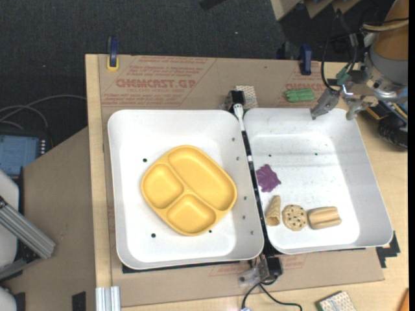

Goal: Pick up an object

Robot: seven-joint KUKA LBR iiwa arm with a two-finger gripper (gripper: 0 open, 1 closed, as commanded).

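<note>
End effector [337,104] spread wide, empty, above right bin [343,135] far edge: lower squarely over bread roll [323,217] near front edge.

Right bin [366,173]: white, its far rim just beneath the gripper [336,107]
Left bin [123,173]: well off to the view's left of the gripper, touching the right bin
Brown sheet [162,83]: under both bins
Green piece [299,96]: on the sheet, just beside the gripper, view's left
Blue clamp [113,52]: far corner, well apart from the gripper
</note>
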